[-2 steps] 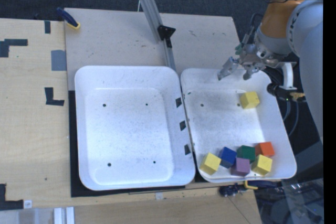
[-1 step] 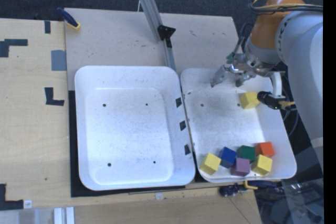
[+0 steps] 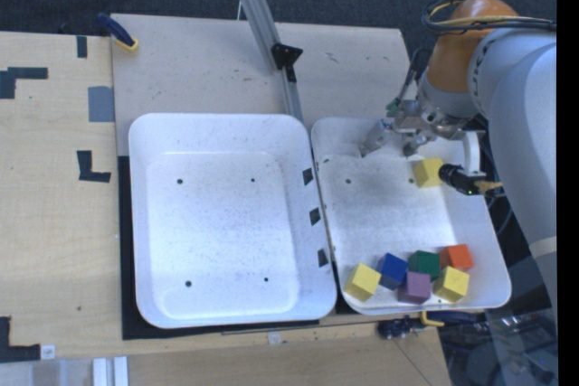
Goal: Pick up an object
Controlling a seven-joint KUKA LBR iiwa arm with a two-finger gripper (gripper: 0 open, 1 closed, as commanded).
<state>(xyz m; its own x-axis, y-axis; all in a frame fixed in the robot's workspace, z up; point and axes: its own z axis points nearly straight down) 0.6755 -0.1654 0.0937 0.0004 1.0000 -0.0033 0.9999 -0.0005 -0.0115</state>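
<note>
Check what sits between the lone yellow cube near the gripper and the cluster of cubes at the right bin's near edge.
Nothing: in the camera view, bare white bin floor separates the lone yellow cube from the cluster of coloured cubes.

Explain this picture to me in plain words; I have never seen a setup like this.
One camera looks down at a slant on a bench. The grey and orange machine at the right is a robot arm; its gripper, a two-finger hand, hovers over the far end of the right bin. I see nothing between its fingers. A yellow cube lies alone just beside it. Six more cubes cluster at that bin's near end: two yellow, blue, green, purple and orange. The left bin sits alongside.
</note>
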